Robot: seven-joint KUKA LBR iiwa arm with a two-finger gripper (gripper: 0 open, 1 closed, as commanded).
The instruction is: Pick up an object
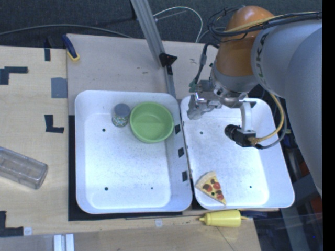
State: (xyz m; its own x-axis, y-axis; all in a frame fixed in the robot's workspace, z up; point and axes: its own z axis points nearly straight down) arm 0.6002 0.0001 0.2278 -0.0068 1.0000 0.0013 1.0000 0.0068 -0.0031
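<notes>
A: Well, starting at the left: what lies on the bench?

B: A clear ribbed plastic container [22, 167] rests on its side on the wood, outside the bins. Next comes the left shallow white bin [89, 192], with a small grey-lidded can [121, 114] standing just beside a round green plastic bowl [152, 122] near its far edge. The two look to be touching or nearly so.

A: And the right shallow white bin [261, 192]?

B: A toy pizza slice [211, 185], tan crust with red toppings, lies flat in its near-left corner. Its long axis runs at a slant, the pointed tip toward the near right. A yellow plastic bottle [222, 218] lies on its side just outside that bin's near rim.

A: Where is the two-finger gripper [198, 109]?

B: Over the far-left corner of the right bin, hanging below the orange band. Nothing lies between its fingers, as far as I can see; whether they are spread or closed I cannot tell at this angle.

A: So which object is the likely pick?

B: My guess is the pizza slice: it shares the gripper's bin and lies straight toward the near edge from it, well apart. The bowl is nearer, though, just across the divider to the left. The slice is thin and flat, so I judge it a hard pinch.
</notes>
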